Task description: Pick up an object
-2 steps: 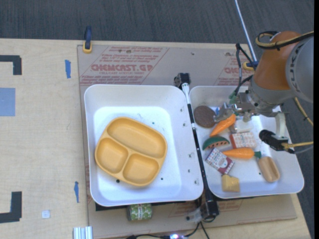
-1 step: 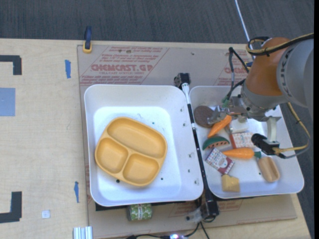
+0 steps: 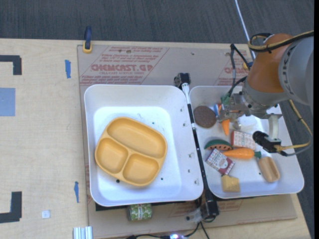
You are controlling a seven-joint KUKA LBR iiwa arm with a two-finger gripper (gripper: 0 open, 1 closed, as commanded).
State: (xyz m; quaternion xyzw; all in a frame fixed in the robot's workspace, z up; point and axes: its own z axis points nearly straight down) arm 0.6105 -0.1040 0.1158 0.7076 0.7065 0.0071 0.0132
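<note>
**Camera view: claw low in the crowded right bin**

Camera view, looking down at a slant on two white bins side by side on the bench (image 3: 40, 148). Right bin (image 3: 294, 180) packed with small toy foods: a brown round disc (image 3: 204, 116) near the dividing rim; a watermelon slice (image 3: 218, 144), green rind and red flesh, below it; an orange carrot (image 3: 239, 154) with a green tip lying crosswise mid-bin; a small red-and-white packet (image 3: 220, 162) touching the carrot's left end; a pale pink-white packet (image 3: 242, 139) just above the carrot; a tan bread roll (image 3: 269, 169) toward the right wall; a yellow cheese-like block (image 3: 230, 183) near the front rim. Print on both packets too small to read.

Claw (image 3: 230, 114) down at the back of the right bin, between the disc and the pink-white packet, beside a small orange piece (image 3: 226, 127). Cannot tell whether open or closed, nor whether anything sits in it.

Left bin (image 3: 94, 103) holding a yellow divided plate (image 3: 131, 151) with three compartments, wide white floor all around it.

Red print on the brown board (image 3: 124, 63) behind the bins: "CHEMCAST GP", repeated smaller. Green can (image 3: 140, 212) lying at the front edge, label not legible.

Little free floor in the right bin apart from the front right corner.
</note>
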